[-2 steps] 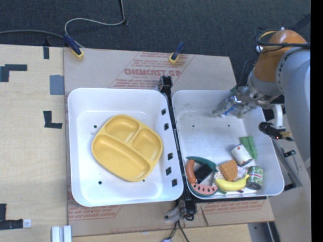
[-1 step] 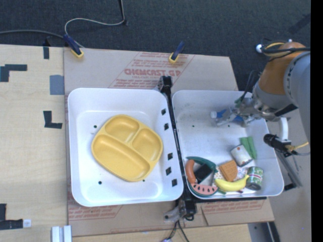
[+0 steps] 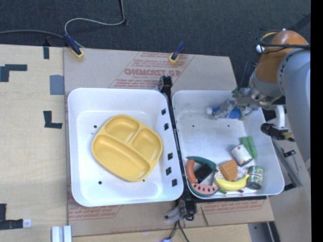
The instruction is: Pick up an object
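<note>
The jaws hang low in the right bin; I cannot tell their state. The toy pile lies well below them toward the bin's near corner; descend squarely over one piece.

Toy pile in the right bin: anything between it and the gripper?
Nothing visible. The gripper sits over the right bin's far end; bare floor separates it from the toy pile at the near edge.

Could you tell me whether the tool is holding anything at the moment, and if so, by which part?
It cannot be told. The tool sits low in the right bin with something blue at it, too blurred to identify or confirm a hold.
</note>
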Motion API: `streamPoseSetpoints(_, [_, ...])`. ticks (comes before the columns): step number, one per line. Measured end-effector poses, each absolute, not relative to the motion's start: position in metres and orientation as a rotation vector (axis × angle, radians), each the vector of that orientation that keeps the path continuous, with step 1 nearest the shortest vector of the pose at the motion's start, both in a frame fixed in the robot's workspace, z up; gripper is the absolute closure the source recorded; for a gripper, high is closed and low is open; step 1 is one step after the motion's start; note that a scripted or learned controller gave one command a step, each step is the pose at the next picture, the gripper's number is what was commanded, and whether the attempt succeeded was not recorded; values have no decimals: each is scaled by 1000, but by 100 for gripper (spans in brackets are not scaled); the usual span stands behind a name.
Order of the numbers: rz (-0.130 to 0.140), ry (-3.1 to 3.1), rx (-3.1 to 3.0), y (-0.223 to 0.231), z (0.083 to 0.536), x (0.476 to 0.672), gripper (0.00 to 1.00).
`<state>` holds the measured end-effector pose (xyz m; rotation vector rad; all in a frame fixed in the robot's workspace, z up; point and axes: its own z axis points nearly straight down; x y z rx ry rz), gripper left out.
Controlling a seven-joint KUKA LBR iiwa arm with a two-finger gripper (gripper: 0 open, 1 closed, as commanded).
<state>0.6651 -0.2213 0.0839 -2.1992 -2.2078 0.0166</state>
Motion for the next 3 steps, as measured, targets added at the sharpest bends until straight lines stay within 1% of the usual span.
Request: streamPoseSetpoints(3, [18, -2209, -2199, -221, 84, 665, 0])
